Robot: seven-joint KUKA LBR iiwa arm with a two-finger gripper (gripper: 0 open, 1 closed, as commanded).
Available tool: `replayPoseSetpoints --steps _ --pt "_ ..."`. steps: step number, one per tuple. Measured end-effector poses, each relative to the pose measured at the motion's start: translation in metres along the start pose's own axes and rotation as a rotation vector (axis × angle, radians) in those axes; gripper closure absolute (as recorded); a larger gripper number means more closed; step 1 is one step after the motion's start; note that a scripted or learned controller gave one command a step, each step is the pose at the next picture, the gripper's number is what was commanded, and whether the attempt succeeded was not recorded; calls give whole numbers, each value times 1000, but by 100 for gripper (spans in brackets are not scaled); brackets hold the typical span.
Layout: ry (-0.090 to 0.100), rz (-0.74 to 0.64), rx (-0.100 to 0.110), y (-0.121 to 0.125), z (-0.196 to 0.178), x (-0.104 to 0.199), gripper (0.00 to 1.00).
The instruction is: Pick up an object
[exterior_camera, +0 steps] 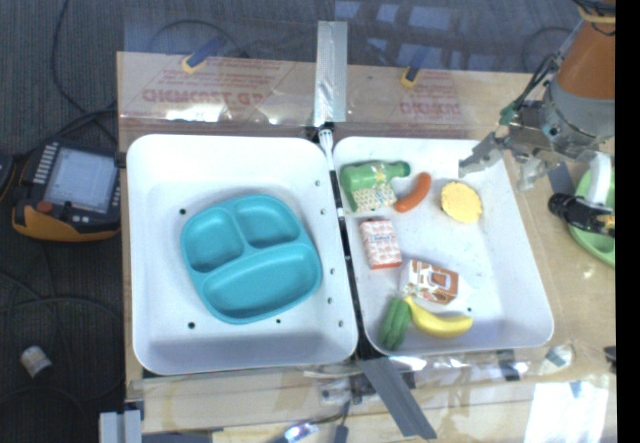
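Camera view looks down on two white bins side by side on the surface. The right bin [530, 261] holds small toy foods. The tool [505, 146] hangs over the top right corner of that bin, and its thin fingers look spread apart with nothing between them. Closest to it is a round yellow toy [461, 201], maybe a lemon half. It looks light, hard and a bit slippery, so pinching it across the middle seems best. An orange sausage [413, 192] lies just beside it and could get bumped. A green bottle [373, 174], a red packet [380, 242], a snack pack [432, 281], a banana [440, 321] and a green veggie [394, 323] lie farther off. The left bin [150, 231] holds a blue tray [250, 256].
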State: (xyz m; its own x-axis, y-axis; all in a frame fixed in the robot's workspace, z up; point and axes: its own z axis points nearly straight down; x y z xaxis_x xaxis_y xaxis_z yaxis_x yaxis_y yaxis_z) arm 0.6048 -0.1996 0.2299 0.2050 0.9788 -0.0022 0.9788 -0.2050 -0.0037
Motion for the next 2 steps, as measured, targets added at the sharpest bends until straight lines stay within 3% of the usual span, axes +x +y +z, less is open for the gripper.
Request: replayPoseSetpoints --steps 1,2 --pt "5 -81 -2 12 132 -3 0" --pt "-2 -117 -12 62 142 30 0"
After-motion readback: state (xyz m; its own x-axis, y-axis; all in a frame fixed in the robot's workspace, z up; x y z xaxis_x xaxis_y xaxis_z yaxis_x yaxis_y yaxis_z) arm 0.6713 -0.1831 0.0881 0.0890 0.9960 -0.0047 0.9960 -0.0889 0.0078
